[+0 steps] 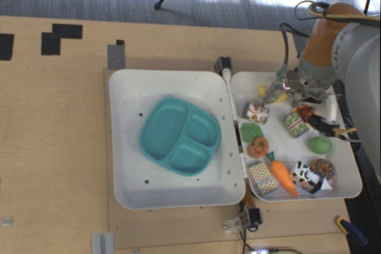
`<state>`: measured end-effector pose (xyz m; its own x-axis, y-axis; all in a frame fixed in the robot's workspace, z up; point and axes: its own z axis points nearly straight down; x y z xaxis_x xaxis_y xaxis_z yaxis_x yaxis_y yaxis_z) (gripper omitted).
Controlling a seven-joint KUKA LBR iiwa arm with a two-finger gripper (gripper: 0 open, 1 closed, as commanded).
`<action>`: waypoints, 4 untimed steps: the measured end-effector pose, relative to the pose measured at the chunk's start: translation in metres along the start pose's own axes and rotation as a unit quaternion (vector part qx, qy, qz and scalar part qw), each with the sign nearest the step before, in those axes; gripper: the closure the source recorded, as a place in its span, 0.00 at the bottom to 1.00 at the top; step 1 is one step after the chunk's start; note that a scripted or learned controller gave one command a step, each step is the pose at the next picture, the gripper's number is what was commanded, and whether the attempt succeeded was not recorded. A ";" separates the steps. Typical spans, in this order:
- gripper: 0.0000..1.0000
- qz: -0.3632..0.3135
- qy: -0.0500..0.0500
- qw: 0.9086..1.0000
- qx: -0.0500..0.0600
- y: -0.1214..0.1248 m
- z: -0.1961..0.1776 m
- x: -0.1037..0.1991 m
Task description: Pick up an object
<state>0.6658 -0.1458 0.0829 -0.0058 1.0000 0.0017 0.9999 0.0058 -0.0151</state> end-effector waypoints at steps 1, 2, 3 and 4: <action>0.00 0.001 -0.002 1.000 -0.009 -0.061 -0.002 -0.044; 0.00 0.000 -0.001 1.000 -0.011 -0.111 -0.002 0.044; 1.00 0.000 -0.001 1.000 -0.013 -0.109 -0.013 0.043; 1.00 0.000 -0.001 1.000 -0.010 -0.158 -0.160 0.077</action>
